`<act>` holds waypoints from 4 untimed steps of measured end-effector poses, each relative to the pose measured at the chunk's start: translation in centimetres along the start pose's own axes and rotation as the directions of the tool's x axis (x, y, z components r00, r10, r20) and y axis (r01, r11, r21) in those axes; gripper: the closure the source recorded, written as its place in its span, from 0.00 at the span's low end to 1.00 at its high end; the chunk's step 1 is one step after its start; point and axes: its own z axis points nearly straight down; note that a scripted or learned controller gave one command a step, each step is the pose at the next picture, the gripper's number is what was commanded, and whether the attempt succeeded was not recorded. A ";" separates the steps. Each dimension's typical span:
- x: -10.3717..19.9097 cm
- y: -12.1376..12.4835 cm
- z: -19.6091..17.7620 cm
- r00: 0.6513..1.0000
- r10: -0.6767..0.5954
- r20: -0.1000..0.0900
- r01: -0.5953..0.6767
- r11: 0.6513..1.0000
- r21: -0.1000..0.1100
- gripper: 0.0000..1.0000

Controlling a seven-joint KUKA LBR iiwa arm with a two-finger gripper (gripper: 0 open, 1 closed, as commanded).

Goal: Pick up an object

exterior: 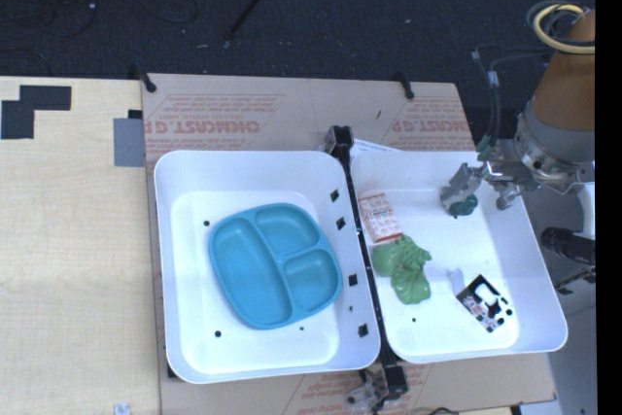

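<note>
The tabletop point(68, 258) is pale wood, with a brown cardboard sheet point(292, 112) laid under two white bins. The left bin point(185, 180) holds a blue divided plate point(274, 262) with three compartments, tilted so its long compartment runs from 11 toward 5 o'clock. The right bin point(530, 306) touches the left along a black clamped seam. The arm point(564, 102) enters at 3 o'clock of the view, its orange band above the wrist. Its pincer point(478, 186) sits at about 1 o'clock in the right bin, fingers spread narrowly, with a small dark teal object point(463, 205) at the lower fingertip; whether it is gripped I cannot tell. A green crumpled cloth point(406, 269) lies near the bin's centre, a red-and-white packet point(379, 217) just beside it at 11 o'clock, and a black-and-white card point(485, 302) toward 4 o'clock.
</note>
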 end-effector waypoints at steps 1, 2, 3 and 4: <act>0.0 0.2 -0.7 1.000 -0.002 0.002 0.002 1.000 -0.012 0.00; 0.1 0.1 3.6 1.000 -0.002 0.001 0.002 1.000 -0.008 0.00; 1.0 -0.4 8.6 1.000 0.001 0.000 -0.001 1.000 -0.007 0.00; 1.6 -0.1 13.1 1.000 0.002 0.001 -0.002 1.000 -0.009 0.00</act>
